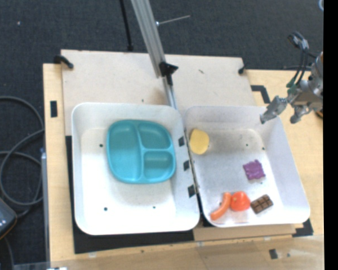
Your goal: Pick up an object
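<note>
From my seat I see the arm coming in at the 3 o'clock edge of the camera view, with only its wrist end showing, and the end effector hanging just past the upper right rim of the right bin, over the tabletop rather than over the bin floor. Its two fingers point down and toward 8 o'clock, spread apart with nothing between them, so I read it as released. The pickable things all lie in the right bin: a yellow object at 10 o'clock, close to the wall shared with the left bin; a purple block near the middle right; an orange object at 6 o'clock near the front rim; and a brown block just beside it toward 3 o'clock, apart from the purple block. The top and centre of the right bin floor are bare, so there is open room between the yellow object and the purple block. The left bin carries a teal divided tray lying flat around its middle, with white floor showing all round it. A slanted metal post rises at 12 o'clock behind the seam of the two bins, well apart from the end effector.
</note>
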`<state>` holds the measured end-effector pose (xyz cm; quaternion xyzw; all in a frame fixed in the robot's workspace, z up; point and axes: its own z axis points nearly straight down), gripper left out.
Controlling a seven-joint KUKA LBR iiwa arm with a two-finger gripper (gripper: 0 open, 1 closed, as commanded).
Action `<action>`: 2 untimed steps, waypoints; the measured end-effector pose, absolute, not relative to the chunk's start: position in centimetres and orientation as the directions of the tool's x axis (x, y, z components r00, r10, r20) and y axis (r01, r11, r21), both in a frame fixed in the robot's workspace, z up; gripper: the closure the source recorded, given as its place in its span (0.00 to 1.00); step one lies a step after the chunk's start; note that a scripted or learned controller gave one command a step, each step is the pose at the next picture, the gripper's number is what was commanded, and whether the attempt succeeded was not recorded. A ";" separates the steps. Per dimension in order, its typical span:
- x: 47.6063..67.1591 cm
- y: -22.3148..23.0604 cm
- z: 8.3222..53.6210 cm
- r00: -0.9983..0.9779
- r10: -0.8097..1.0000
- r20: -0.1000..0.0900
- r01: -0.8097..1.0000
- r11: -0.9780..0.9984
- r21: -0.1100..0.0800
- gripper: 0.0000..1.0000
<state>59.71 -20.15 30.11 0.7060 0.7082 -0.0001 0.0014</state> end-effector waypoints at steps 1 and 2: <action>59.7 -20.2 30.1 -0.004 1.000 -0.003 1.000 0.004 0.001 0.00; 59.6 -19.4 25.5 -0.004 1.000 -0.001 1.000 0.004 -0.003 0.00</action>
